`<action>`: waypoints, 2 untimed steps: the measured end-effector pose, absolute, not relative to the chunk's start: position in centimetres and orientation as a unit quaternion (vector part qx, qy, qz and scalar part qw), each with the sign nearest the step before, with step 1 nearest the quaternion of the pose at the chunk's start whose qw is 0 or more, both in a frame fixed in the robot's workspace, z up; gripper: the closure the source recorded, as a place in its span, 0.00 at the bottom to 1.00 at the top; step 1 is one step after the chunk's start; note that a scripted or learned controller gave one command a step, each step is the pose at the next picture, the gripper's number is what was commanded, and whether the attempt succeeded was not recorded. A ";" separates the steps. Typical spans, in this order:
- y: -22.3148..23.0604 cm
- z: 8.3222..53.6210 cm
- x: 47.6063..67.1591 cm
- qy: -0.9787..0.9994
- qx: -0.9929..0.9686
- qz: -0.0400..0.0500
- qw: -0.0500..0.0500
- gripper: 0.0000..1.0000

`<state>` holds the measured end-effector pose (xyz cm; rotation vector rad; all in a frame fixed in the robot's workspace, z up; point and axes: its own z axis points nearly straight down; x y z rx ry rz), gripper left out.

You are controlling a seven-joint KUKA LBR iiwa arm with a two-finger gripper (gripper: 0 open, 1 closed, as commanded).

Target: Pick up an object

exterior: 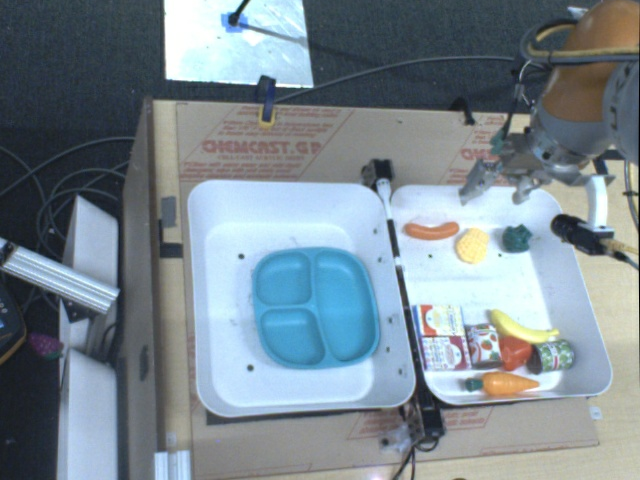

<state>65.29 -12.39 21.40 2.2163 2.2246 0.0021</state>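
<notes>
Where toys (pixel 490 343) crowd, spread end effector (pixel 497 187) above sausage (pixel 431 231)

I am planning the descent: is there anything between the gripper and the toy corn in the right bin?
Nothing visible is. The gripper, fingers open, hangs over the right bin's far edge, and only bare bin floor separates it from the toy corn. The toy sausage lies just left of the corn.

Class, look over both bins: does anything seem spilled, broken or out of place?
Nothing stands out. The blue tray lies flat in the left bin; the toy foods, like the sausage and banana, lie loose but contained in the right bin.
</notes>
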 end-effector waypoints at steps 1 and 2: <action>-14.4 15.9 65.8 0.708 0.707 0.000 0.000 0.00; -15.8 9.2 66.6 0.708 0.706 0.005 0.005 0.00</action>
